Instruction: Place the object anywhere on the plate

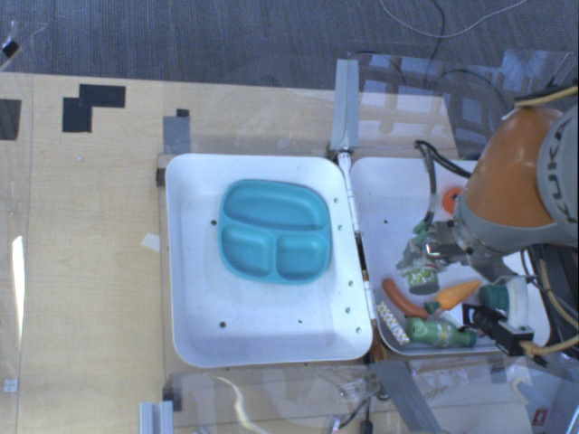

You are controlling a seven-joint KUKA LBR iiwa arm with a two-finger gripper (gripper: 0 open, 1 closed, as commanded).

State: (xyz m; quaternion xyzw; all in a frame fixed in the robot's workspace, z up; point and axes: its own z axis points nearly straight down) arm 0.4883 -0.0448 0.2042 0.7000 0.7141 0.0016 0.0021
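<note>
A blue plate [275,230] with three compartments lies in the middle of the left white bin [194,315]. Nothing rests on it. My gripper [423,259] hangs low over the right bin [389,197], near that bin's middle, well to the right of the plate. Directly under it sits a small green and grey object [422,281], touching or nearly touching the gripper. The view does not settle whether that object is held.
Crowded into the right bin's front corner are a red sausage [402,297], an orange carrot [458,291], a green bottle-like item [440,334], a pale beaded strip [388,318] and a teal piece [497,294]. A grey divider [345,107] stands behind the bins.
</note>
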